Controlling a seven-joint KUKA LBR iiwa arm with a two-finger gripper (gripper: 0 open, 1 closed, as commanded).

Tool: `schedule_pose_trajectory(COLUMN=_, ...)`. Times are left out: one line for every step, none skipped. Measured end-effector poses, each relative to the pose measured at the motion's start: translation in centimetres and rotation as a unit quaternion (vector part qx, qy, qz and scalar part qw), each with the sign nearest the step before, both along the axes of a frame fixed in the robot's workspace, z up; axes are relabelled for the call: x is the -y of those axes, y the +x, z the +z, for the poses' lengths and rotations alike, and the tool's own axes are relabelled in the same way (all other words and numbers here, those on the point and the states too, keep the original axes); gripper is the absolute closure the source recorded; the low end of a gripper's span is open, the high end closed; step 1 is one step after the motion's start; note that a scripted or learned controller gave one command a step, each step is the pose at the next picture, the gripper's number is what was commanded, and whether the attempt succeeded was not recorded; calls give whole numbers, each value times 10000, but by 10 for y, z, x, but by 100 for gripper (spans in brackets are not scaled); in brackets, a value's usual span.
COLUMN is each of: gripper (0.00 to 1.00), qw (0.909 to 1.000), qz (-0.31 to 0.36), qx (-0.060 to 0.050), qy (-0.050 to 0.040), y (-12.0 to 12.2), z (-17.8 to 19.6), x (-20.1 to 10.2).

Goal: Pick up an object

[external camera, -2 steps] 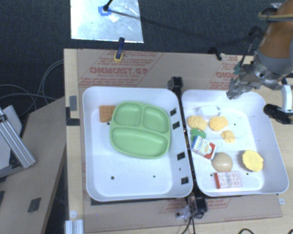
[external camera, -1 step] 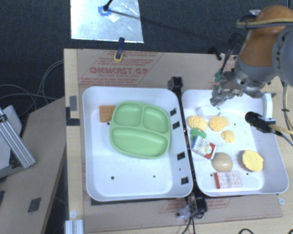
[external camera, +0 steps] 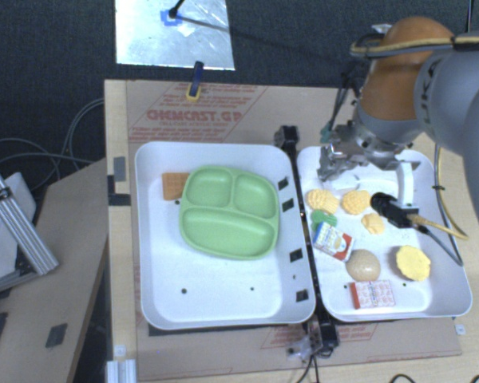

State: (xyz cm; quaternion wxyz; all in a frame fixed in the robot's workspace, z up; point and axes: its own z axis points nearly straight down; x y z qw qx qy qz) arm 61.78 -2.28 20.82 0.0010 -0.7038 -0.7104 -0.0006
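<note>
Overhead, pincer (external camera: 333, 168) above right bin (external camera: 443, 294).

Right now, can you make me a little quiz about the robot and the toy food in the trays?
1. True or false: the green plate lies in the left bin.
2. What sits nearest the claw? A) the yellow corn B) the red-and-white packet C) the potato
3. Fill in: the plate has ___ compartments.

Key: 1 true; 2 A; 3 three.
</note>
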Motion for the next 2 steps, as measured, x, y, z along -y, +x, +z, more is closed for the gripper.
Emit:
schedule_pose_trajectory(gripper=100, qw=10000, qz=2, qx=18, qy=-1, y=-12, z=18, x=-54)
schedule_pose_trajectory(gripper=100, qw=10000, qz=-11, qx=-3, qy=-6, y=-37, z=16, x=-84)
